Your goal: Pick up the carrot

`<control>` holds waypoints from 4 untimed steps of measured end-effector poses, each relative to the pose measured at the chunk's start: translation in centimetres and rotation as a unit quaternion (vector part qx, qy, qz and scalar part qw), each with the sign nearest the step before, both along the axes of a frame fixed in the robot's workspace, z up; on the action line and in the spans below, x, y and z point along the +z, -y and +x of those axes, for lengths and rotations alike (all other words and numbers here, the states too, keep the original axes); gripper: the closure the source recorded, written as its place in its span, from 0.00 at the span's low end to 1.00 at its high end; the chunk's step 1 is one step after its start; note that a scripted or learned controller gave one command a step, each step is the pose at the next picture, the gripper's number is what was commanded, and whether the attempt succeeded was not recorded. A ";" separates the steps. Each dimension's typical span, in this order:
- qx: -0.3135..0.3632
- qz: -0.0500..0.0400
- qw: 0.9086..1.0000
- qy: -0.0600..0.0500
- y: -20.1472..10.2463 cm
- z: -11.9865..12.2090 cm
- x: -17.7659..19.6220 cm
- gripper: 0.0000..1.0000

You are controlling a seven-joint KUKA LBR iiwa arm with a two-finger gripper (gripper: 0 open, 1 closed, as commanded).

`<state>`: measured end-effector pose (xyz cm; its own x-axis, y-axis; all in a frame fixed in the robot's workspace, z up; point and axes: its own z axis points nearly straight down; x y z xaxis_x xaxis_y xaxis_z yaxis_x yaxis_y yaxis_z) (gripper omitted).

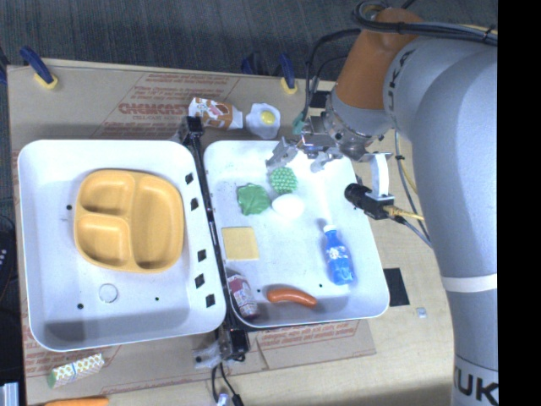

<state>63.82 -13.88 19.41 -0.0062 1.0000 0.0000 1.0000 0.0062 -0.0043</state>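
The carrot [290, 295], a slim orange piece, lies flat near the front wall of the right bin [365, 265]. My gripper [298, 157] hovers over the back of that same bin, far from the carrot. Its fingers [279, 152] stand open and spread, with nothing between them. Just below the fingertips sits a green dotted ball [283, 178].
The right bin also holds a green leafy piece [252, 198], a white egg [287, 205], a yellow cheese slice [240, 244], a blue bottle [338, 256] and a dark red can [240, 293] beside the carrot. A yellow divided plate [129, 219] lies in the left bin [42, 252].
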 end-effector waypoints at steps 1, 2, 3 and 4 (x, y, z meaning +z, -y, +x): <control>-0.042 0.000 0.999 0.000 -3.0 -7.1 -10.3 0.00; 0.042 0.000 0.999 0.002 -2.8 -1.0 15.6 0.00; 0.045 0.000 0.999 0.001 -2.9 -1.0 16.6 1.00; 0.052 0.000 0.999 -0.001 -5.9 -3.7 4.8 1.00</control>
